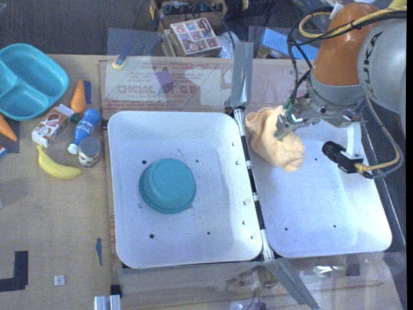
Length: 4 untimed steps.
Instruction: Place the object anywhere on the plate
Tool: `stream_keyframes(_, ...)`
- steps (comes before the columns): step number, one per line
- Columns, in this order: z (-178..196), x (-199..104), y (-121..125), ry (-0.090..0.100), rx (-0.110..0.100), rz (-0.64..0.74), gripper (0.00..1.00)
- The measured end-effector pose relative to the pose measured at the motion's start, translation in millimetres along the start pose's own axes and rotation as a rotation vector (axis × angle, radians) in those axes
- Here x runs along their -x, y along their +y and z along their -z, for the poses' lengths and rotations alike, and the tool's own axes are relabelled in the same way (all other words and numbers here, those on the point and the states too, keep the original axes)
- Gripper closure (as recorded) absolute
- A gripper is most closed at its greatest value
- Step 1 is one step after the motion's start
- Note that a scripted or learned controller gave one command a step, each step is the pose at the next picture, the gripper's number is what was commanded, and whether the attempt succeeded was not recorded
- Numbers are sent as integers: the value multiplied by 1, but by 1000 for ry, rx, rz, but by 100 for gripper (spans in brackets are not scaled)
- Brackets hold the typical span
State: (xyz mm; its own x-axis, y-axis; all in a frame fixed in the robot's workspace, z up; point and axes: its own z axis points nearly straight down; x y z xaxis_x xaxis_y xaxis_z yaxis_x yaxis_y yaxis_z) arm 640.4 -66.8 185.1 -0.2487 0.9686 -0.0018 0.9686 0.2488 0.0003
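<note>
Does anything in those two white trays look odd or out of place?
The teal plate in the left bin appears to lie upside down, its base facing up. The yellow cloth sits crumpled at the right bin's upper left, beside the gripper, far from that plate.

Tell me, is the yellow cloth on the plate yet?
Not yet. The teal plate sits by itself in the left bin. The yellow cloth is in the right bin, bunched up at the divider. The pincer is down on the cloth's top edge, so picking up seems under way. Left to do: lift it, carry it over, and drop it on the plate.
</note>
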Motion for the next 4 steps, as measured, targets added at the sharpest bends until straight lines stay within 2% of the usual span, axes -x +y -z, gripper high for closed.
stream_keyframes(1,48,-45,-39,2,-2,-44,100)
stream_keyframes(2,50,-114,-51,3,-3,-31,100)
stream_keyframes(3,67,-163,-62,3,-4,-31,100)
stream_keyframes(4,41,-206,-52,2,-3,98,100)
